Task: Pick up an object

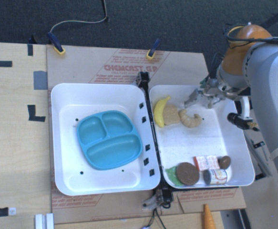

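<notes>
Your likeliest target is the tan croissant-shaped piece (190, 119) lying in the upper middle of the right bin (234, 149), touching or just beside a pale round bun-like item (171, 114), which in turn sits against the yellow banana (160, 110) near the divider. These three are bunched together, so a grasp on any one of them risks nudging its neighbours; the croissant is the outermost of the group and so, in my judgement, the easiest to reach from the arm's side. You have the claw (199, 98) low over the bin's upper right corner, just above and to the right of the croissant, its thin fingers spread apart and holding nothing. That placement reads as an approach, with the pick not yet made. Lower in the same bin a separate cluster crowds the bottom wall: a brown round disc (188, 173) on something green, a small red-and-white packet (206, 162) and a dark brown lump (224, 162). The left bin (62, 128) carries a blue divided tray (110, 139). Both bins rest on cardboard on the counter (15, 142).
</notes>
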